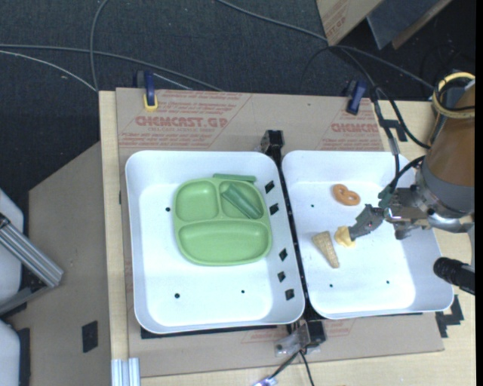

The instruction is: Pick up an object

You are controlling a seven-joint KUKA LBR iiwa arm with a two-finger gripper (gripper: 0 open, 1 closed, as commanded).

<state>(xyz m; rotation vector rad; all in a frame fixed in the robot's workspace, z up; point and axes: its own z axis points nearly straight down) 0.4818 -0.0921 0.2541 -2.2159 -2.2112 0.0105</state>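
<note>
Touching the fingers (353,231): small yellow piece (345,237), right bin (392,298).

A pale wooden surface (189,109) printed with red lettering stands on dark carpeted floor (60,113), two blue clamps (150,87) gripping its far edge. Thin cables (94,45) trail across the carpet behind it. A cardboard box (347,16) sits at the top, and a ribbed metal rail (26,249) angles in at left. Even overhead light, soft shadows.
</note>
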